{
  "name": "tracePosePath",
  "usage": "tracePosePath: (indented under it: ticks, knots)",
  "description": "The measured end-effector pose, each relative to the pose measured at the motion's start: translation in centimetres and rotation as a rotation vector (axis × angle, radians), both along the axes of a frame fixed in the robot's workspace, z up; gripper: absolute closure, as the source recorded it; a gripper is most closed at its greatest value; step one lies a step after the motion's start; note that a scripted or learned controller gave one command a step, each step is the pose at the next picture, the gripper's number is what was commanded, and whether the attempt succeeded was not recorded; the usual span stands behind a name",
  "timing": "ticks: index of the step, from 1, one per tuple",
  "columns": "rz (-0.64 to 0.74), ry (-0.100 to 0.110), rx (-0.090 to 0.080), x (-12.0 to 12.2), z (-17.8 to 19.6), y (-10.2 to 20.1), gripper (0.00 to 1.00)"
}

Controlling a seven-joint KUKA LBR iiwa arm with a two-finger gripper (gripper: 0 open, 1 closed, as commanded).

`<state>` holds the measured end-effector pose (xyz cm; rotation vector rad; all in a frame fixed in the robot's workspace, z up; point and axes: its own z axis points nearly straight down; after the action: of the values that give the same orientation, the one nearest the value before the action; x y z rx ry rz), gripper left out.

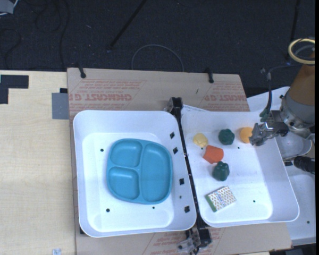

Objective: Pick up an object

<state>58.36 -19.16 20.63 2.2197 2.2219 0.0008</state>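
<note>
Gripper (259, 134) parked at 3 o'clock of the right bin (279, 206), arm cut off by the frame.
Can't tell its state; it half hides an orange ball (245, 134), 2 green pieces (226, 136) sit nearby.

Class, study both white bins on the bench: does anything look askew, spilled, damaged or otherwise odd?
Nothing stands out. The blue divided plate lies flat in the left bin. In the right bin, the small toys and the patterned block lie loosely apart, unspilled. The gripper sits beside the orange piece at the bin's right rim.
</note>
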Motion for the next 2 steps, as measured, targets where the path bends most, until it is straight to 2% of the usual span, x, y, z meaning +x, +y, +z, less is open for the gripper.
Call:
tracePosePath:
  ticks: [2]
  knots:
    - [0.005,0.004,0.004,0.4,1.7,11.8,1.00]
